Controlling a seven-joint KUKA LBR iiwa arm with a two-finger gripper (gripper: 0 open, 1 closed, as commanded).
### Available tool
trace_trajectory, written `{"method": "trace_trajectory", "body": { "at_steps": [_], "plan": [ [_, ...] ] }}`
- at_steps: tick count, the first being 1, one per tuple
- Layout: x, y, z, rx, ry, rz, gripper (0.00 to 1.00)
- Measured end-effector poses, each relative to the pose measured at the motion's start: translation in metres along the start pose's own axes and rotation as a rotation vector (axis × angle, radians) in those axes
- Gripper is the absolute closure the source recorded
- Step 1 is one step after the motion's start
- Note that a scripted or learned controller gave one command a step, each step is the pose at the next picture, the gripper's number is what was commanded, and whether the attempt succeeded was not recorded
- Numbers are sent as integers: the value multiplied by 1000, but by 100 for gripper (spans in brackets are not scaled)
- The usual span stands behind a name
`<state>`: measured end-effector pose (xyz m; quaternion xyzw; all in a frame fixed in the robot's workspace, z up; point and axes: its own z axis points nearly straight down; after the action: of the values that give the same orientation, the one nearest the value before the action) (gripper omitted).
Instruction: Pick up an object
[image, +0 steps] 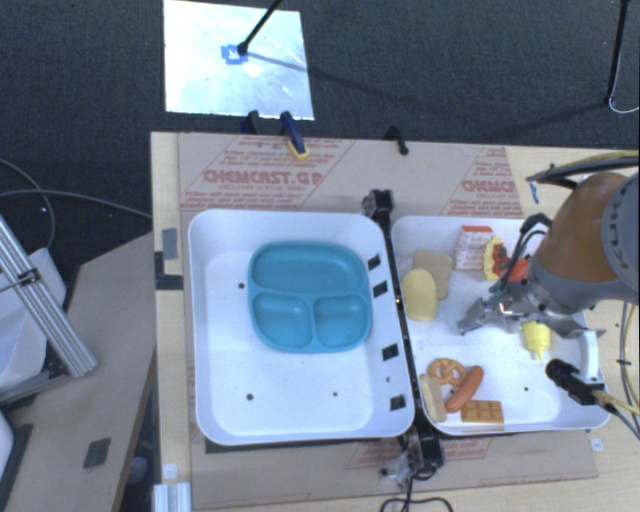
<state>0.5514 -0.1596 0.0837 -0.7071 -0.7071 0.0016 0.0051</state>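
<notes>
Reaching in from the right, the arm (590, 240) sets its gripper (490, 312) low over the right bin (500, 425); whether the pincer is apart or together cannot be told. A yellow squeeze bottle (538, 338) lies just beside it, long axis near vertical, tip toward the bench front. Pretzel (446, 374), sausage (464, 389) and waffle (482, 411) lie near the bin's front. A blue tray (308, 296) sits in the left bin (230, 400).

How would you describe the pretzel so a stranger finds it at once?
Look in the right bin, at its near left corner. The pretzel lies there, touching the sausage, above the waffle. It alone is a knotted loop with holes.
</notes>
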Motion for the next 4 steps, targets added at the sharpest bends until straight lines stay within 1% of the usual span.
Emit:
{"method": "trace_trajectory", "body": {
  "at_steps": [1,2,3,4],
  "plan": [
    [33,63,-2,-16,-5,-9,0],
    [79,113,-2,1,-6,-6,0],
    [138,119,-112,-22,-3,-11,0],
    [68,116,-79,-10,-7,4,0]
  ]
}}
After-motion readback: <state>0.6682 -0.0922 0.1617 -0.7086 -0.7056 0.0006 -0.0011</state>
